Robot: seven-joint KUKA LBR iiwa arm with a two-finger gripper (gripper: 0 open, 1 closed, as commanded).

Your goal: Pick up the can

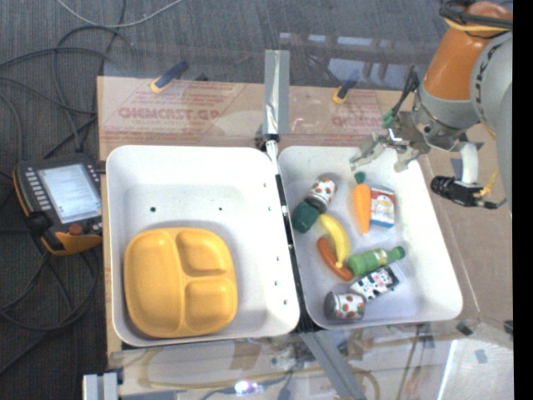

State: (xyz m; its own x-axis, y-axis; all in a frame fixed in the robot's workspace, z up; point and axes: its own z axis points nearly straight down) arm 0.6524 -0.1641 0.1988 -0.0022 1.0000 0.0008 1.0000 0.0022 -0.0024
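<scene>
Gripper: I see my gripper (pixel 386 150) hanging over the far rim of the right bin (pixel 445 261), its two fingers (pixel 365 153) spread apart with nothing between them; it touches none of the objects.

Arm: I see the grey arm with its orange band (pixel 456 61) coming in from the right, up and to the right of the gripper.

Can: I take the can (pixel 345 305) to be the short cylinder with a spotted label lying on its side at the near edge of the right bin; it sits well below the gripper and a little to the left of it, at the opposite end of the bin.

Near the can: a black-and-white patterned piece (pixel 376 282) lies just beside the can, on the side towards the gripper; a green bottle (pixel 375 259) lies tilted just above that.

Closer to the gripper: an orange carrot (pixel 361 206) stands lengthwise just below the fingers; a small red, white and blue carton (pixel 382 207) lies beside it, directly under the gripper; a second small spotted container (pixel 321 191) with a dark green end lies below and to the left; I cannot tell exactly what it is.

Middle of bin: a yellow banana (pixel 336 237) lies between the carrot and the green bottle, over an orange piece.

Left bin: the left bin (pixel 166 173) lies well to the left of the gripper and holds a yellow divided tray (pixel 180 282).
</scene>
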